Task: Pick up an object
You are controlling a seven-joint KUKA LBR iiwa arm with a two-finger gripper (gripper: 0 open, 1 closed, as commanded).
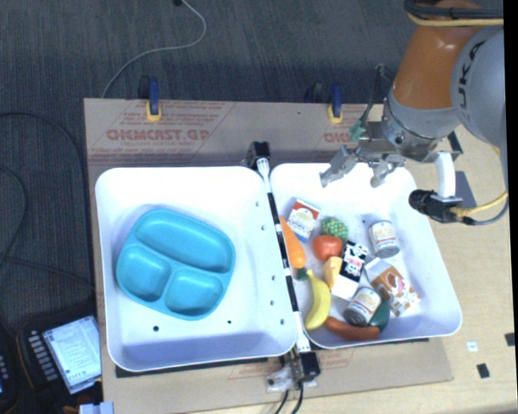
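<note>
1. Nearest me, the right bin [433, 319] holds the pile: banana [316, 300], cans, small cartons.
2. I'd go for the can [383, 237], it sits a bit apart from the clutter, so a straight drop looks cleanest.
3. Farthest back, the tool [358, 171] hangs spread wide over the bin's bare far end, nothing in it.

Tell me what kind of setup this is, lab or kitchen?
Most likely a robotics lab bench: two shallow white plastic bins clamped on a brown board, small toy food such as a yellow plastic banana, loose black cables on grey carpet.
</note>
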